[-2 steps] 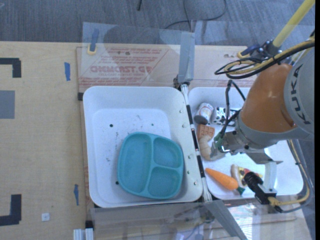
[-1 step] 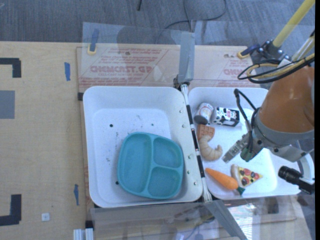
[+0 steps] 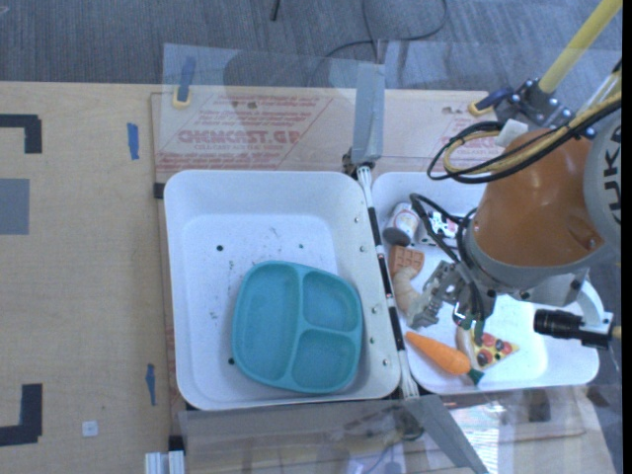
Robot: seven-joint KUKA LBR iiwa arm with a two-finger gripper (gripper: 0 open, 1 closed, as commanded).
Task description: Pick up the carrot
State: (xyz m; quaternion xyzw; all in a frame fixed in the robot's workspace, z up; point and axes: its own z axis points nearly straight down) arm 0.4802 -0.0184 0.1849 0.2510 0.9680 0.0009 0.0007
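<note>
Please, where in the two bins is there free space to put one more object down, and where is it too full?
Free: the left bin floor behind and left of the teal plate, and the plate's three compartments. Crowded: the right bin, where the hand hangs over the carrot, a pizza slice toy and other small items.

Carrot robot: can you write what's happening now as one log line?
gripper: above right bin, fingers unclear | carrot: lying in right bin, not held | teal tray: left bin
</note>
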